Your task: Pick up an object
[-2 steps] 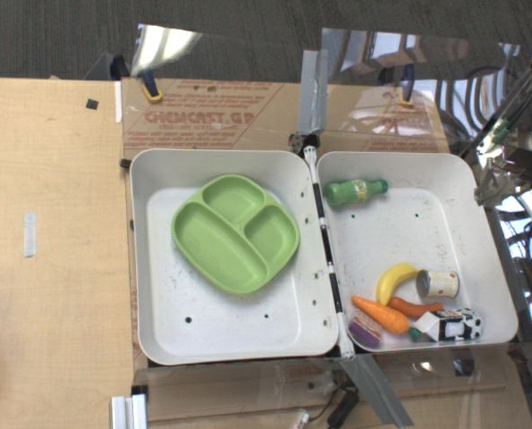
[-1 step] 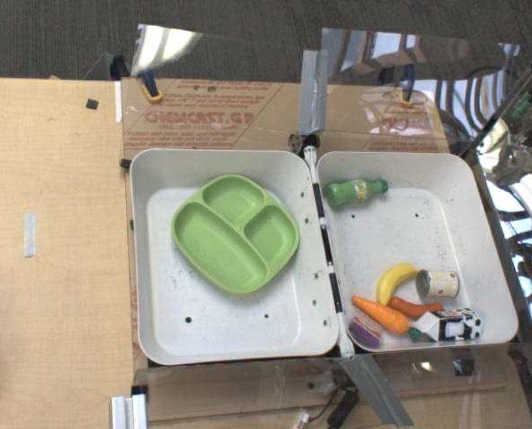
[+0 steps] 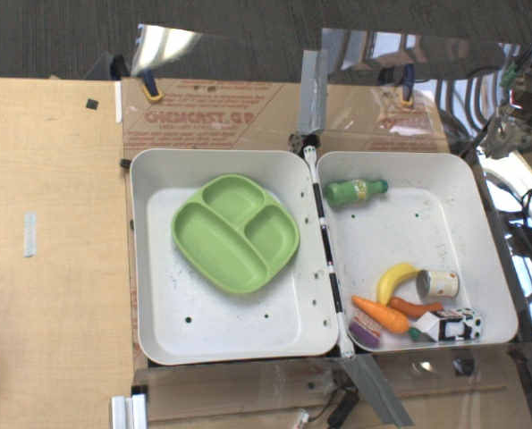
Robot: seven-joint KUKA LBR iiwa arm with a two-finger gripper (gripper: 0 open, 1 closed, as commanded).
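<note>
Picking cleanly here means, in my judgement, choosing a thing that lies apart from its neighbours: the green bottle (image 3: 356, 190) lies on its side alone at about eleven o'clock in the right bin (image 3: 467, 208), well apart from the rest, so it looks the easiest target. The other candidates crowd together at five o'clock in that bin: a banana (image 3: 394, 281), a small tan cup (image 3: 438, 283), carrots (image 3: 381, 315), a purple piece (image 3: 366, 332) and a black-and-white carton (image 3: 454, 325), touching or nearly so, where fingers could snag two at once. The left bin (image 3: 154, 239) bears a green divided plate (image 3: 236, 232). I cannot tell the gripper's state. At twelve o'clock, brown cardboard (image 3: 212, 114) carries red print reading roughly "GIGACAST"; smaller lines are illegible.
</note>
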